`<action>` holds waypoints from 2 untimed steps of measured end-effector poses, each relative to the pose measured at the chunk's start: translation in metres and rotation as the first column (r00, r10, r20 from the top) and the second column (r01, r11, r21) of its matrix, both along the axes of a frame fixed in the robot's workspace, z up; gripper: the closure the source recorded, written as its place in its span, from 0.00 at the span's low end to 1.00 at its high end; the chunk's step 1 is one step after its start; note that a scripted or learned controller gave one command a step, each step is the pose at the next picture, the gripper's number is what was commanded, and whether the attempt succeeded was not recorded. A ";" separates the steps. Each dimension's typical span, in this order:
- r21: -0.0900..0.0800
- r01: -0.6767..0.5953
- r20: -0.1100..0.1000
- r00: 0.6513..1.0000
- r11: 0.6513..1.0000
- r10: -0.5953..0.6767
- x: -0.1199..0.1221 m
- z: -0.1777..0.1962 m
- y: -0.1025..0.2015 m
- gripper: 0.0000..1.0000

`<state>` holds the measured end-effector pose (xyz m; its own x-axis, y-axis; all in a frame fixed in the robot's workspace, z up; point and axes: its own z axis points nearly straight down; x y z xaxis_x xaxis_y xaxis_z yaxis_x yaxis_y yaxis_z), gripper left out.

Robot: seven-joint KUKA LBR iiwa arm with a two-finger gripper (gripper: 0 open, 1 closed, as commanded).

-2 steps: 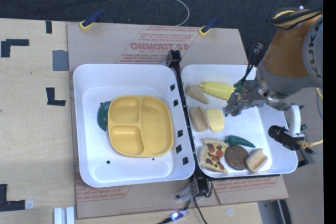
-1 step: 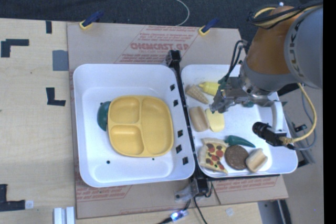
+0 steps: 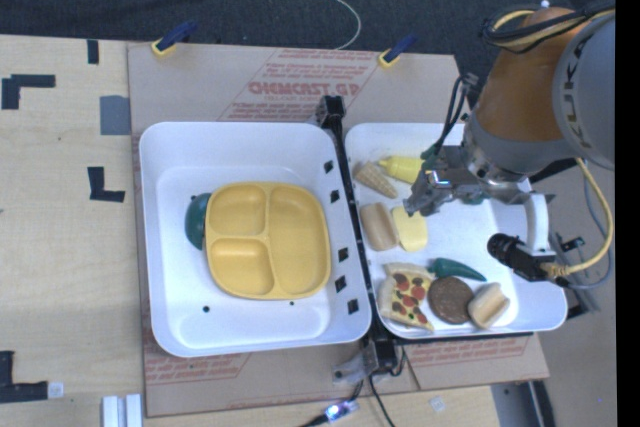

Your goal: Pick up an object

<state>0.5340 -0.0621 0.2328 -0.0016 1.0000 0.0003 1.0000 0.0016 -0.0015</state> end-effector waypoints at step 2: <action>0.000 0.000 0.001 1.000 1.000 0.000 0.015 -0.006 -0.003 1.00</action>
